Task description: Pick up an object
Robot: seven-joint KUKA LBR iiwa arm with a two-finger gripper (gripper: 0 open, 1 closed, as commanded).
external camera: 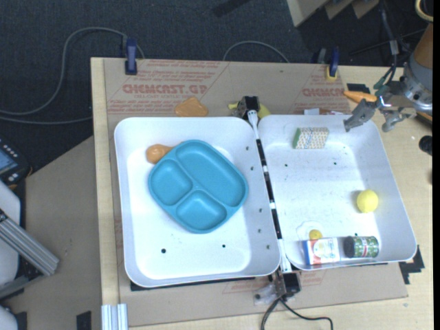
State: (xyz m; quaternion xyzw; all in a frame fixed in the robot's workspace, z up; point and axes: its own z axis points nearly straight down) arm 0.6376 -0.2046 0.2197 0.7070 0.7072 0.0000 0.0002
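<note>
My gripper [376, 119] hovers over the far right corner of the right bin [323, 184], its two grey fingers spread open with nothing between them. In that bin lie a green-and-white dotted block [311, 138] at the far side, a yellow ball [367, 201] near the right wall, and along the near edge a small red-and-white carton [321, 251], a dark bottle with a green label [362, 246] and a small yellow piece [315, 234]. The dotted block is the closest, to the gripper's left.
The left bin [137, 239] holds a blue divided plate [197, 184] with an orange lump [157, 152] at its far left edge. Another orange piece [190, 106] lies on the bench behind the bins. Blue clamps [130, 55] hold the board's far edge.
</note>
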